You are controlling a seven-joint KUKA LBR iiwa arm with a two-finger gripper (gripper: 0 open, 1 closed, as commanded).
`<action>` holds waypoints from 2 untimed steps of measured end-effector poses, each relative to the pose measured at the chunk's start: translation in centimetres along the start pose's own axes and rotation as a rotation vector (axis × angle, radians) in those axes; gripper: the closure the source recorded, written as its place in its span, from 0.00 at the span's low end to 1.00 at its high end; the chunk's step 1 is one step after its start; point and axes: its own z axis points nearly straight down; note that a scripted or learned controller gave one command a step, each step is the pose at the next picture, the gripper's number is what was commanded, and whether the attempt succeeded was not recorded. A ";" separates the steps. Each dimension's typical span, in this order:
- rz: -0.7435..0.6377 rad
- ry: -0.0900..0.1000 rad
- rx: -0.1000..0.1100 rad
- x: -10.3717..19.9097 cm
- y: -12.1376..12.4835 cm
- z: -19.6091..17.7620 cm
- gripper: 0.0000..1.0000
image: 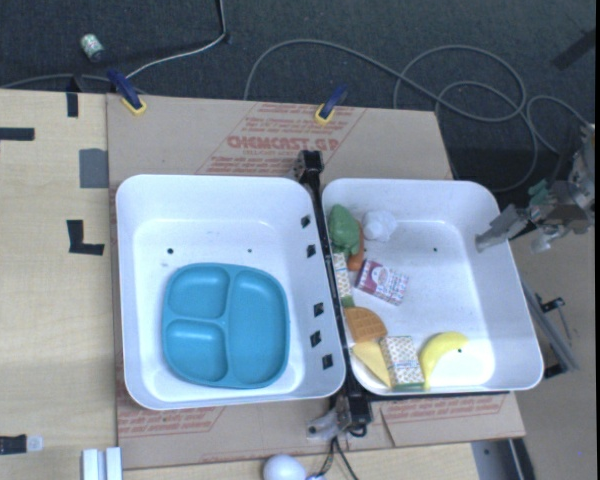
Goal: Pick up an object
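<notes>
The left white bin (140, 268) holds a blue sectioned plastic plate (225, 325) toward its near edge. In the right white bin (480, 203), objects crowd the left wall: a green soft toy (343, 230), a clear crumpled wrapper (380, 226), a maroon-and-white packet (382, 282), a round brown biscuit (365, 323), a yellow wedge (370, 366), a patterned small box (403, 359) and a yellow plastic banana (442, 353) near the front edge. The gripper (500, 230) sits at the right rim; whether it is parted or closed cannot be told. Crowded items risk a glancing, failed grasp.
</notes>
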 end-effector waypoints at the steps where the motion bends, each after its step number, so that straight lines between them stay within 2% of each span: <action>1: -0.001 0.002 0.003 6.8 4.6 10.5 0.00; 2: -0.001 0.001 0.002 11.2 7.2 17.0 0.00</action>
